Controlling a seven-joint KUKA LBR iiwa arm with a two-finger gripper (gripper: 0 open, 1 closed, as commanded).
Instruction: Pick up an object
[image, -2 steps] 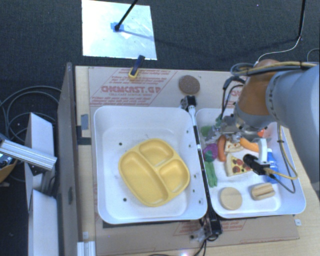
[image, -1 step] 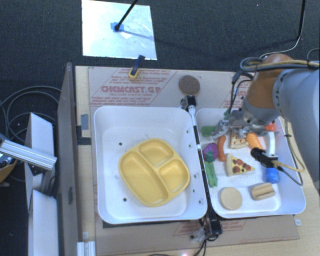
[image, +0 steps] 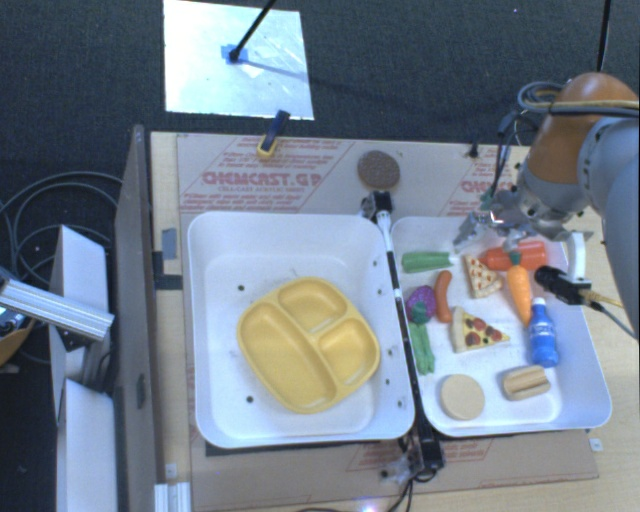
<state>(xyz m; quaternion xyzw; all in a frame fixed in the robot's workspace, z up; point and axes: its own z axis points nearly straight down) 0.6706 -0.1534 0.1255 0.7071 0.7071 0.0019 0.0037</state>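
The right bin (image: 590, 400) holds toy food. A green vegetable (image: 427, 260) lies at its back left. A red piece (image: 503, 257) and an orange carrot (image: 519, 291) lie at the back right. Two pizza slices (image: 482, 276) (image: 478, 330) sit in the middle, beside a red chili (image: 443, 296) and a purple piece (image: 421, 300). Green beans (image: 421, 346) lie along the left wall. A blue bottle (image: 543, 334), a bread roll (image: 525, 381) and a round cracker (image: 462, 396) are toward the front. My gripper (image: 491, 227) hangs over the bin's back edge, just above the red piece, with nothing seen in it.
The left bin (image: 215, 300) holds a yellow divided plate (image: 307, 342). A brown disc (image: 379, 169) and a small yellow-and-blue tool (image: 270, 138) lie on the board behind the bins. Cables (image: 40, 215) and a metal frame stand off to the left.
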